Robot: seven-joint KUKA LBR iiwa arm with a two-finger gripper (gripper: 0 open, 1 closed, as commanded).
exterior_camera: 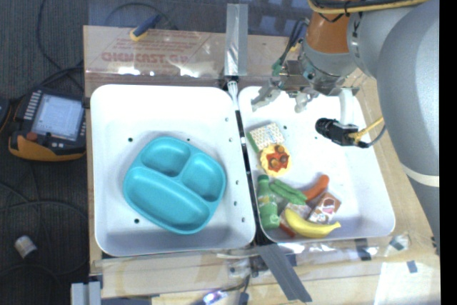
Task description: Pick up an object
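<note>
**Right bin: toy food, unpicked**

Banana [312, 226] lies nearest the camera, at the front of the right bin [371, 186], touching a green vegetable [285, 191], a carrot [318, 186] and a small printed packet [328, 206]. Behind them sit a yellow-red piece [275, 159] and a white patterned block [265, 133]. Left bin [114, 111] holds a blue divided tray [174, 183]. Gripper [283, 96] hangs above the right bin's back edge, fingers spread apart, nothing between them. Risk: crowded items could make a descent pinch two together or knock one aside.
</note>
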